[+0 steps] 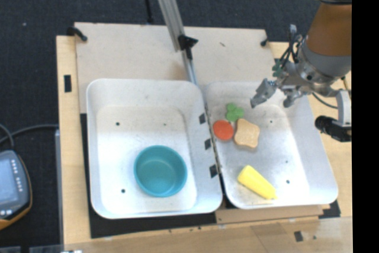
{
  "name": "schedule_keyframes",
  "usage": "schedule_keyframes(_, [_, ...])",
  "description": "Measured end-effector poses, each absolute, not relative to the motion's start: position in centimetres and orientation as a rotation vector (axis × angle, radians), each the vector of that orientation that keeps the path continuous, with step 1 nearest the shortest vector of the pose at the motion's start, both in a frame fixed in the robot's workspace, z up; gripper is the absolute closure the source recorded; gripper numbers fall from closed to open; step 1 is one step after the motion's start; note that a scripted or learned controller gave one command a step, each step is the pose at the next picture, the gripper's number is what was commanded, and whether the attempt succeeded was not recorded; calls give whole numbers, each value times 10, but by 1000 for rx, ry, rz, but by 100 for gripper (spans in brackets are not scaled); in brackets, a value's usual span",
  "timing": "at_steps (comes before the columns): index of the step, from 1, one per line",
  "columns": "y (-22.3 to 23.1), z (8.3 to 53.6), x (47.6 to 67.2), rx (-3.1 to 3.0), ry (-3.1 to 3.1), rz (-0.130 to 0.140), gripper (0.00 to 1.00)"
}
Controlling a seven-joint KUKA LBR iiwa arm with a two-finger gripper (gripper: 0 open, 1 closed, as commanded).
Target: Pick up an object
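Status: pick not yet made. The end effector [275, 93] hangs over the far right part of the right bin [308, 154], fingers spread apart with nothing between them. No object is lifted; all 4 items in that bin rest on its floor. What is left, by my reading: choose a target, descend, close, lift.

Candidate objects, right bin:
- Green piece [234, 111], small and lobed, nearest the end effector, lying toward the bin's far left side.
- Red-orange round piece [223, 130], touching or just beside the green one, close to the divider between the 2 bins.
- Tan piece [247, 134], shaped like a bread slice, just right of the red one and apparently in contact with it.
- Yellow piece [256, 182], elongated, lying at a slant near the front, well apart from the other 3.

Left bin [106, 98]: 1 teal bowl [160, 170], upright, in the near half.

Judgement: the 3 clustered pieces crowd each other, so finger clearance looks tight there; the yellow piece sits isolated and appears the cleaner grasp. Both bins sit side by side on the worktop [130, 50].
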State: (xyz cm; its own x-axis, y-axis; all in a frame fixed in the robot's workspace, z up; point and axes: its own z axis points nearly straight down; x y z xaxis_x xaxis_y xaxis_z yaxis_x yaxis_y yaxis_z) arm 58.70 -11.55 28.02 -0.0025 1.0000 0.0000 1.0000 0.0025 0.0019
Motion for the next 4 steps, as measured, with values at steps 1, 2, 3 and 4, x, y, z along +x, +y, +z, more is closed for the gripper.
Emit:
schedule_keyframes(1, [-116, 280, 587, 2219, 2222, 3, 0])
schedule_keyframes(2, [-117, 238, 585, 2223, 2221, -5, 0])
schedule_keyframes(3, [-117, 196, 583, 2224, 2220, -5, 0])
schedule_keyframes(4, [-119, 132, 580, 2225, 2222, -7, 0])
